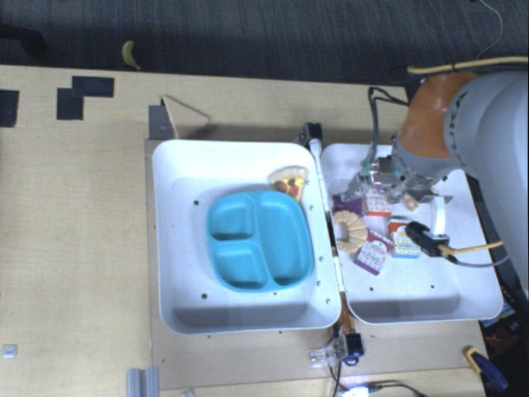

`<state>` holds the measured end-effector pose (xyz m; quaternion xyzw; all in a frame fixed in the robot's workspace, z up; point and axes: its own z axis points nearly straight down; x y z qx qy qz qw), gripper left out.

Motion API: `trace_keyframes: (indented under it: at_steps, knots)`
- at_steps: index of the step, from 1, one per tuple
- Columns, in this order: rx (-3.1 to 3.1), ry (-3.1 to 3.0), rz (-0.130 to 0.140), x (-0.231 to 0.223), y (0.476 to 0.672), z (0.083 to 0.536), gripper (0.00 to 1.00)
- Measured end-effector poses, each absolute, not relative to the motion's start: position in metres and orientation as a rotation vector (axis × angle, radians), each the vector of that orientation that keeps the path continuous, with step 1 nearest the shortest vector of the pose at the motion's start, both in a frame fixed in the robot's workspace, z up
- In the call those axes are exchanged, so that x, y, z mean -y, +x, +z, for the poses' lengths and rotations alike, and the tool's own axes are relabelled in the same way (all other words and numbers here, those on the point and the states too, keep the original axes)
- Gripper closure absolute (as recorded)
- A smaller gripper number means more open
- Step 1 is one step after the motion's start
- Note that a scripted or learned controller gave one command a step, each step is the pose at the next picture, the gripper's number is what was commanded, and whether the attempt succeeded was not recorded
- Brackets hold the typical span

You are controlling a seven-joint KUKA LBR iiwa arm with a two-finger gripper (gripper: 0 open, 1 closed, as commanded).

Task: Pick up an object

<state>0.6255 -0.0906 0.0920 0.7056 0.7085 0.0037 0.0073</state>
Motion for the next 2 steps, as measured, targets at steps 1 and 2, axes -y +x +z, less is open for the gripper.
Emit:
trace_keyframes:
  at_steps: [1,2]
  knots:
    - [-2.212,2.198,0.020,0.0909,0.6283,0.1052,1.00]
    - [-2.212,2.199,0.019,0.0908,0.6280,0.1048,0.00]
